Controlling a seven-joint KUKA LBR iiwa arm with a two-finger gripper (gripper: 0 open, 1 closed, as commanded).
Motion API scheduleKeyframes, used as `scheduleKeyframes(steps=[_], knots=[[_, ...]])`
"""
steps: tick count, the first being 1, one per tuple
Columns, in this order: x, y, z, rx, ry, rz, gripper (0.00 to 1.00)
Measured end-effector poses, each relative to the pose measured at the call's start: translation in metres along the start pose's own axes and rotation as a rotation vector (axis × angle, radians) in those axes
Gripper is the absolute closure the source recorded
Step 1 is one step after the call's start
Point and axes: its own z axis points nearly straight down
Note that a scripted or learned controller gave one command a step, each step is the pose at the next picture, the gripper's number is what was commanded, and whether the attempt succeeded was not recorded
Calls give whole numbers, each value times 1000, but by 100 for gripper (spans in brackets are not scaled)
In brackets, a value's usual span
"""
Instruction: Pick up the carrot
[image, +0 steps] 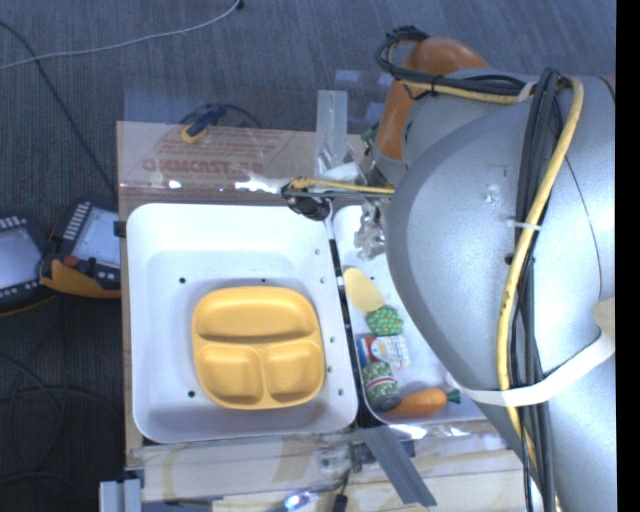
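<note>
Two shallow white bins sit side by side on the counter (200, 155). The left white bin (160, 250) holds one yellow plastic tray with three compartments (259, 345), lying flat near the bin's middle. The right white bin (350, 240) is largely covered by the big grey robot arm (490, 220), so just a strip along its left side can be seen. In that strip lie five small things in a loose column: one pale yellow rounded piece (363, 291), one green bumpy vegetable toy (384, 321) just below it, one small red-and-white printed packet (385, 350), one dark green and red item (379, 382) that is hard to identify, and one orange carrot with a green stem end (418, 402). The carrot lies on its side at the near end of the right bin, touching the dark green item, its stem end partly hidden under the arm. The jaws' state I cannot tell.
</note>
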Motion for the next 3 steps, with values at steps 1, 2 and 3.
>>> scheduleKeyframes(steps=[1, 2, 3], knots=[[9, -30, 2, -1, 0, 1, 100], [28, -81, 1, -2, 1, -8, 100], [31, -129, -40, -3, 1, -101, 100]])
